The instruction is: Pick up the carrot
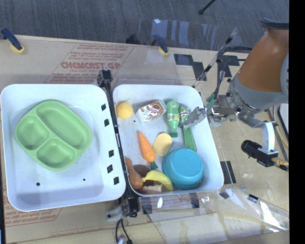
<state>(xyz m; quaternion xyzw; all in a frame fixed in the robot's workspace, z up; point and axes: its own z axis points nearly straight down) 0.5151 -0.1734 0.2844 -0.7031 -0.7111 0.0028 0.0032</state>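
Behind bins — "CHEMCAST GP" board [86,60], carrot [146,145]

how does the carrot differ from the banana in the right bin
The carrot is orange and straight, tapering to a point; the banana is yellow and curved. The carrot lies near the middle of the right bin with bare floor along its left side; the banana is packed against the near wall, beside the blue bowl. The carrot runs lengthwise toward the near wall; the banana lies across. Both are small toy foods lying flat.
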